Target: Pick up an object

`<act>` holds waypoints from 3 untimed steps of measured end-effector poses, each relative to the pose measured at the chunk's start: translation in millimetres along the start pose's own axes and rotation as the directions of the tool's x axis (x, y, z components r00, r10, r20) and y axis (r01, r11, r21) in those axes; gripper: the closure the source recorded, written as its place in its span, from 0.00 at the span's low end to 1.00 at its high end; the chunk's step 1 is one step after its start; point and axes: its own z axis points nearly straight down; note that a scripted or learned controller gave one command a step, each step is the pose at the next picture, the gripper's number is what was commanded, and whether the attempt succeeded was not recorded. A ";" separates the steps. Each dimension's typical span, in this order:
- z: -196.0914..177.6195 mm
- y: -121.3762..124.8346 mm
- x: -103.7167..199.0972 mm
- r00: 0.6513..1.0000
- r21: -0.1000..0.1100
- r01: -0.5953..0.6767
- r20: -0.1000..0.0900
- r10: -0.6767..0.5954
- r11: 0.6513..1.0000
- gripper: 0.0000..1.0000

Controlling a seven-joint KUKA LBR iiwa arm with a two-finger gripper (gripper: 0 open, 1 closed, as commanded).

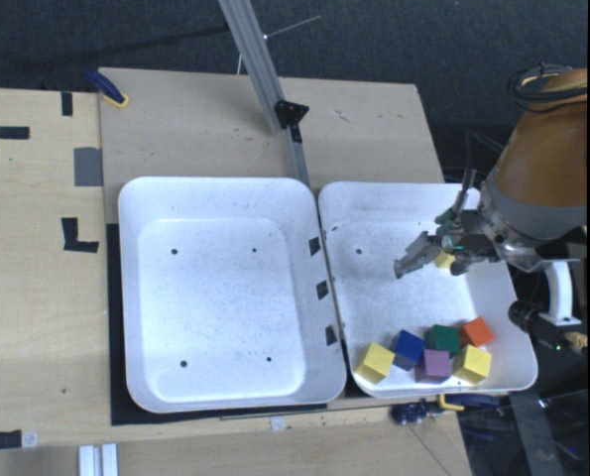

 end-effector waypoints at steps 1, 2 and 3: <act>0.0 0.0 -0.2 1.000 0.000 0.000 0.000 0.000 1.000 0.00; 59.0 4.5 7.8 1.000 0.007 -0.001 0.000 0.001 1.000 0.00; 104.4 4.9 3.0 1.000 0.007 -0.002 0.000 0.002 1.000 0.00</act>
